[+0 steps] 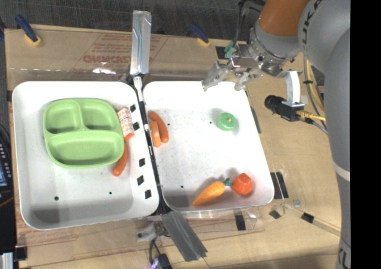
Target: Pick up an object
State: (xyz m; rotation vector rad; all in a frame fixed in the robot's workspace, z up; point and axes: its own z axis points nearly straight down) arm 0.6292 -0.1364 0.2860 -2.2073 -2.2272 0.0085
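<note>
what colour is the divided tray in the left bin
Light green. The tray shows clearly in the camera view, lying in the left bin.

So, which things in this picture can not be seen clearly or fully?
- Camera view: the long orange piece in the left white bin is partly hidden under the green divided plastic tray.
- The print on the small striped packet is too small to read.
- The grey arm is cut off by the top edge.
- The pincer is blurred.
</note>
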